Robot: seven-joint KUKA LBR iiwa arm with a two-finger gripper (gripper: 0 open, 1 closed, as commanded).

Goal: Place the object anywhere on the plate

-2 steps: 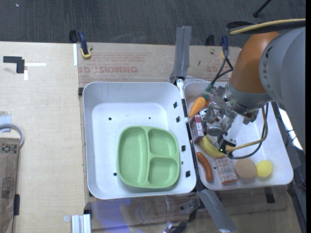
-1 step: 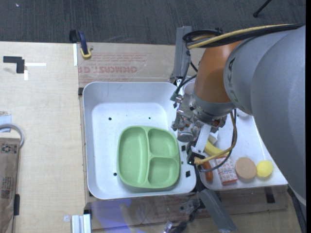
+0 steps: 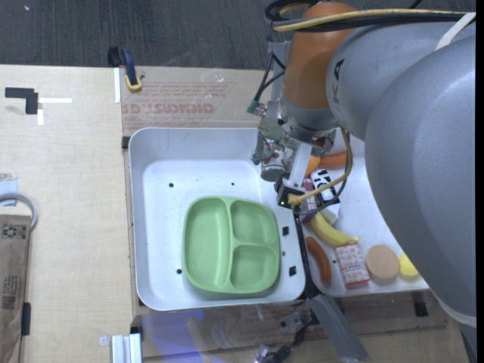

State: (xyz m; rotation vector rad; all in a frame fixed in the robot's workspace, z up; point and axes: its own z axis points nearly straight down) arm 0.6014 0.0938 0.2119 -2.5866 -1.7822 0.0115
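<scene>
— Where do we see the gripper [image 3: 291,178]?

— We see it under the big grey arm [image 3: 401,112] with the orange band [image 3: 314,59]. It hangs over the line where the two white bins meet, near the back of them.

— Is it pinching anything?

— We cannot tell. The tips are dark and mixed up with wires, so it is hard to see them well.

— What lies close to it?

— Just beside it, in the right bin [image 3: 370,206], we see a small black and white thing [image 3: 321,181]. A bit nearer to us lies a yellow banana [image 3: 331,230]. Next to that is a red sausage [image 3: 320,260], then a little red and white packet [image 3: 351,265], a round tan cookie [image 3: 382,263] and a yellow thing [image 3: 408,266] partly under the arm.

— And the plate?

— The green plate [image 3: 231,244] sits in the left bin [image 3: 162,195], to the left of the gripper and closer to us. It has three parts. The things in the right bin lie apart from it, across the bin wall.
</scene>
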